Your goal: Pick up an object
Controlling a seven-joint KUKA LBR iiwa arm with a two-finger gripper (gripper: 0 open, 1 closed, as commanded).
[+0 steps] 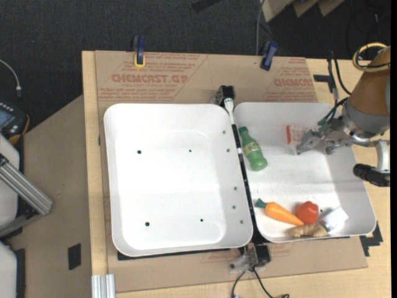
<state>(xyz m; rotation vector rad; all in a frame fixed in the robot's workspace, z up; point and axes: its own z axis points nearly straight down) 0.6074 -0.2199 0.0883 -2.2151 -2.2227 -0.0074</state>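
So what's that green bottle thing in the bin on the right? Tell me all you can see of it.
The green bottle looks like a small plastic toy, bright green with a darker green cap at its far end and a pale patch on its side. It lies on its side on the right bin floor, close along the edge shared with the left bin, cap pointing away from the camera. Nothing else touches it; the gripper is apart, to its right.

Two shallow white bins [167, 123] of smooth, faintly glossy plastic are seen on a desk [205, 73] covered with matt brown cardboard printed in red. A green bottle [252, 149] of shiny plastic and a glossy orange toy carrot [280, 213] are seen in the right bin.
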